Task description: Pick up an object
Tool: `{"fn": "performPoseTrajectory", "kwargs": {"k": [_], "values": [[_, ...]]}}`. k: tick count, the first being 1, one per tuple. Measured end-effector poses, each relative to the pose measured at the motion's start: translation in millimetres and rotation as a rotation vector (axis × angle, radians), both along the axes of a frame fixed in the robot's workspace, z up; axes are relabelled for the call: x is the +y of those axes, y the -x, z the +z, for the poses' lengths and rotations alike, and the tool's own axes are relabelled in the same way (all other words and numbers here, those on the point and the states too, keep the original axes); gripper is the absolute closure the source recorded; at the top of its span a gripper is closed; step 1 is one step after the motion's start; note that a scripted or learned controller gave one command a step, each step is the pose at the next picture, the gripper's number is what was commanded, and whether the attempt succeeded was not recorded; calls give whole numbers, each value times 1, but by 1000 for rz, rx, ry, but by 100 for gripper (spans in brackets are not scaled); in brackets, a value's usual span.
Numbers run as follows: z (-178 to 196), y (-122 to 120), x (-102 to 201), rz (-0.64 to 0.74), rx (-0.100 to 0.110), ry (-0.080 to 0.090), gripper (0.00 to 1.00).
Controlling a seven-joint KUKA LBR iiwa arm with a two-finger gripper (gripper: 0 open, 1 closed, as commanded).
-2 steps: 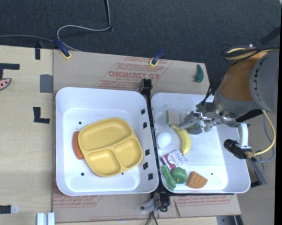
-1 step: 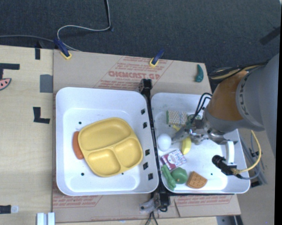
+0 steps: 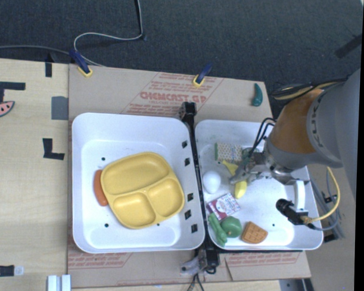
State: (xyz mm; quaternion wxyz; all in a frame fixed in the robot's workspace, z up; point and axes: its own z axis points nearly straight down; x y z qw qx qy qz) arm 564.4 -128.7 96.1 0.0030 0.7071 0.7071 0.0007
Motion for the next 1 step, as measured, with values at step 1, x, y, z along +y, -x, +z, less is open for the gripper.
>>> {"fn": "performPoseTrajectory", "kwargs": {"k": [1], "values": [[154,32,37,2,3,-2,100]]}}
